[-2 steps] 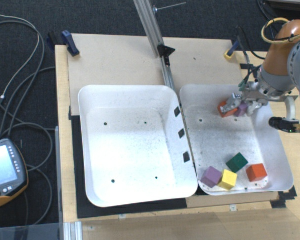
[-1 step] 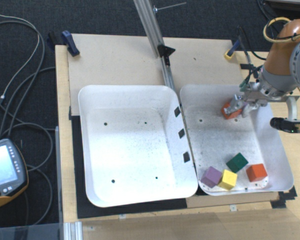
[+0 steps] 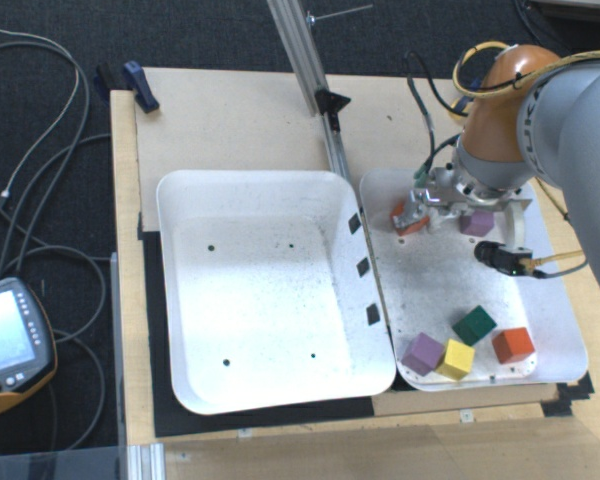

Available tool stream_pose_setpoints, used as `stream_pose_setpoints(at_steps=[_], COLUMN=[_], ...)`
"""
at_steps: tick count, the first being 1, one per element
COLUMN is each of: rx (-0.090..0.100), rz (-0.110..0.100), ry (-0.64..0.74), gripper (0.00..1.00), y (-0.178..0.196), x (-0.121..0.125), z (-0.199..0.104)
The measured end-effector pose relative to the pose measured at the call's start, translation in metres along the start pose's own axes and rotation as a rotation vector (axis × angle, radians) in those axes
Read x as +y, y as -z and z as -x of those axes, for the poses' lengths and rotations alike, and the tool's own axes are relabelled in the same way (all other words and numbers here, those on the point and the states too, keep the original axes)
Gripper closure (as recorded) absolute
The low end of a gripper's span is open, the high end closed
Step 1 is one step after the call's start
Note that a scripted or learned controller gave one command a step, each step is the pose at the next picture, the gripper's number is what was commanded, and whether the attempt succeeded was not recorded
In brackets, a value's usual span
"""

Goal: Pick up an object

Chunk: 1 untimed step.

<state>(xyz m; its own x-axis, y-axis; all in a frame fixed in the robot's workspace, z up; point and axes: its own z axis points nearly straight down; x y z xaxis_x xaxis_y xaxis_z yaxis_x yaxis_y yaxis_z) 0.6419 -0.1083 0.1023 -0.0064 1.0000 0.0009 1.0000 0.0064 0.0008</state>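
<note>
In the right bin (image 3: 550,313), we see the gripper (image 3: 420,218) near the far wall, finger state unreadable, the four blocks (image 3: 467,343) lying well toward the near rim.

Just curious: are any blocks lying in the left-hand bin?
No, the green block, orange block, yellow block and purple block lie in the right bin.

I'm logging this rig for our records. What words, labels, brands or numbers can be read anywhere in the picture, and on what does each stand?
No text can be read.
The handheld screen at the left edge glows, but its contents are too blurred to read.
</note>
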Motion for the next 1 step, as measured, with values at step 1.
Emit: stream_pose_setpoints(at_steps=[1], rx=[0.002], rz=[0.006], ry=[0.001], gripper=[1.0], y=[0.1023], x=[0.0089], z=[-0.0769])
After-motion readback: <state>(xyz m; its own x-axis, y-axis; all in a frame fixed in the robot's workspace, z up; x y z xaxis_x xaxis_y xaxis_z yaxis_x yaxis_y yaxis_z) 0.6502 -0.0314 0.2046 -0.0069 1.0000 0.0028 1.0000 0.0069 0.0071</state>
